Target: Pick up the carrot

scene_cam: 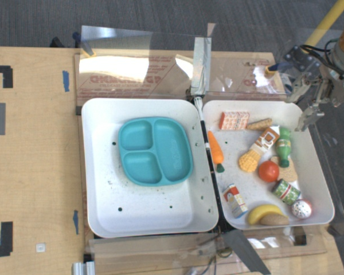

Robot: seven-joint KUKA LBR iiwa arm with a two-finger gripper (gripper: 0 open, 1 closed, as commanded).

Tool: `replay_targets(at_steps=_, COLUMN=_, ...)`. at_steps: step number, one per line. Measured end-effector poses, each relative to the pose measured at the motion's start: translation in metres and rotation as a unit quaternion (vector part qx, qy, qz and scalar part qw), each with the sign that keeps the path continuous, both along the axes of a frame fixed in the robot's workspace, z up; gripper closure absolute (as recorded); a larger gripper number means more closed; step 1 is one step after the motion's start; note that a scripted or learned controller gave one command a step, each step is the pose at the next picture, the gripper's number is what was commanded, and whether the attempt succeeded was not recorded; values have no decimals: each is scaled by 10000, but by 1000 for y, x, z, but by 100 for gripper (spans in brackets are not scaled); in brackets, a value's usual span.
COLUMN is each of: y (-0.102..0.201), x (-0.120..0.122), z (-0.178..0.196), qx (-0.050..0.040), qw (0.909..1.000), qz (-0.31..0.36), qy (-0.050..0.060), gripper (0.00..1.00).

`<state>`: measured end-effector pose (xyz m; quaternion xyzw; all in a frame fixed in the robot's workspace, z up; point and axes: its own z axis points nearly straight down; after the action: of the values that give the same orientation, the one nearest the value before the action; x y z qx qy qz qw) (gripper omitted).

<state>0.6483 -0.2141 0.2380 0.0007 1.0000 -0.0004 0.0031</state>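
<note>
While the grey two-finger gripper hangs over the right white bin's far right corner, finger state indiscernible, the small orange carrot lies against that bin's left wall.

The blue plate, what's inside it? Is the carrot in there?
The blue plate has three compartments, all bare, and sits in the left bin. The carrot lies in the right bin, along its left wall. Whatever is under the plate is covered.
</note>
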Motion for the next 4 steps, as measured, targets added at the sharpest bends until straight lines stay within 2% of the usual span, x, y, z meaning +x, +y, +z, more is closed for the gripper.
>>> replay_targets(at_steps=1, y=67, x=-52, z=-141, qx=29, qw=9999, qz=-119, qy=63, gripper=0)
replay_targets(at_steps=2, y=117, x=-85, z=-148, qx=14, qw=9912, qz=-1324, qy=-27, gripper=0)
replay_targets(at_steps=3, y=118, x=-81, z=-134, qx=10, qw=9913, qz=-1315, qy=-88, gripper=100)
replay_targets(at_steps=4, y=201, x=-111, z=-31, qx=33, qw=9744, qz=-2248, qy=-22, gripper=100)
